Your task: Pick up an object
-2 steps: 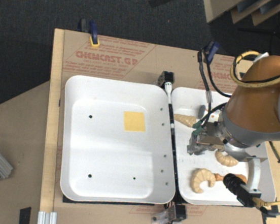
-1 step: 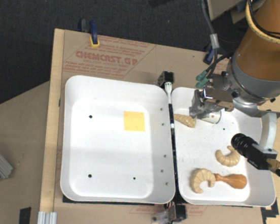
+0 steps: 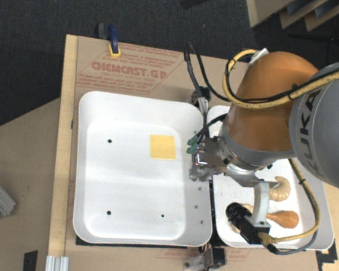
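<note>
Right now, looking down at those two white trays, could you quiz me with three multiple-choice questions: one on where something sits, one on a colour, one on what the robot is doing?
1. The flat square lies in:
A. left bin
B. right bin
C. bare bench

2. Its colour:
A. blue
B. yellow
C. red

3. The arm is:
A. off the bench
B. above the left bin's far corner
C. above the right bin

A: the square rests on the left bin floor.
B: plainly yellow.
C: the arm covers most of the right bin.

Square pad (image 3: 162,147) in left bin (image 3: 90,171); croissant (image 3: 281,189) in right bin (image 3: 323,236).
</note>
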Available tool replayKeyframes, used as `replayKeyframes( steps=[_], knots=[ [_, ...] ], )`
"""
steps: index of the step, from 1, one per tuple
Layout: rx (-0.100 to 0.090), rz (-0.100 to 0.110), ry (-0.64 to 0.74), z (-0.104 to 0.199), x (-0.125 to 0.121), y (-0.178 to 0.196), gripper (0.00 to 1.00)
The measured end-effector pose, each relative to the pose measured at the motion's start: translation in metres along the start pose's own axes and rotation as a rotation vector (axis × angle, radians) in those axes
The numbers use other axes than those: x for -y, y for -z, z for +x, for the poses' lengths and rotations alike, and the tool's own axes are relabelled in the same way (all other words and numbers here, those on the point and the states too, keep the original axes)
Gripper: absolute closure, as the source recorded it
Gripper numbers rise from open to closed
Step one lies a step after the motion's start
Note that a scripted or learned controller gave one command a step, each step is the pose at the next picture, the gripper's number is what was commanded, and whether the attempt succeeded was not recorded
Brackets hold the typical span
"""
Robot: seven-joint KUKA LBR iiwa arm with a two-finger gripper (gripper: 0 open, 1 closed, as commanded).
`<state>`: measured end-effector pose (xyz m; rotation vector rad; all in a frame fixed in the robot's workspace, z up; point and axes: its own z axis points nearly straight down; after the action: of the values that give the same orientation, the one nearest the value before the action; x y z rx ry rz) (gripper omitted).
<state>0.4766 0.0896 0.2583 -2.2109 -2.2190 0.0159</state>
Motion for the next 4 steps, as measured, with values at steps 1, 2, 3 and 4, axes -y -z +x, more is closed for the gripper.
replayKeyframes(
  steps=[1,2,3,4],
  knots=[
    [-0.006,-0.035,0.0,0.018,-0.028,0.197,1.0],
    [0.001,-0.001,0.005,0.095,0.001,0.071,1.0],
    [-0.008,-0.027,0.003,0.134,-0.001,0.192,1.0],
    [0.006,0.001,-0.006,0.134,-0.012,0.037,1.0]
  ],
)
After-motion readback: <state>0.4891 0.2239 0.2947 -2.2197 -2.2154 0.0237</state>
